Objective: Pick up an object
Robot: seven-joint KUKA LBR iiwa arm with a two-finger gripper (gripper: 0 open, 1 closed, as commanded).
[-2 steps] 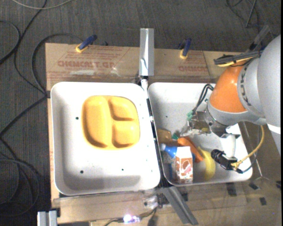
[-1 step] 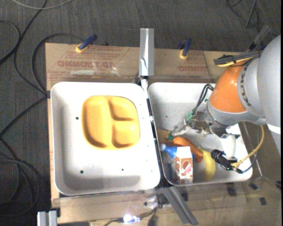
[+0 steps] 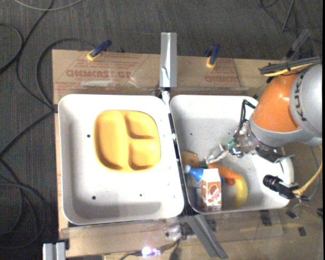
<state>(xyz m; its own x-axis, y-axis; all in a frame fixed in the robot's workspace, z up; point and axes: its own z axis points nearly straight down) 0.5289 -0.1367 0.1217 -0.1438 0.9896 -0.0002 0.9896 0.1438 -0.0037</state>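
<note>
Carton (image 3: 211, 194): the likeliest thing for me to pick, standing in the near left corner of the right bin (image 3: 206, 118), its printed face toward the camera. A yellow fruit-like object (image 3: 239, 193) lies just beside it on the right; an orange piece (image 3: 226, 173) and a blue piece (image 3: 194, 172) press against it from behind, and something brown (image 3: 188, 158) sits by the bin wall. The cluster is tight, so I judge that a clean pick calls for a straight descent over one object, fingers set across its narrow sides, away from the bin wall. A slanted approach would likely push the pile into the corner.

Pincer (image 3: 219, 153): hangs above the bin floor just behind the cluster, its tip pointing left toward the brown piece. I cannot tell how far it is opened, since the metal parts blur together here; nothing shows as held in it.

Arm: my orange band (image 3: 276, 110) and grey wrist lean in from the right over the bin's far right part, with cables trailing beside them.

Left bin (image 3: 76, 199): holds a yellow divided tray (image 3: 129, 140), well apart from my pincer.

Far edge: two clamps (image 3: 99, 49) grip the cardboard behind the bins.
</note>
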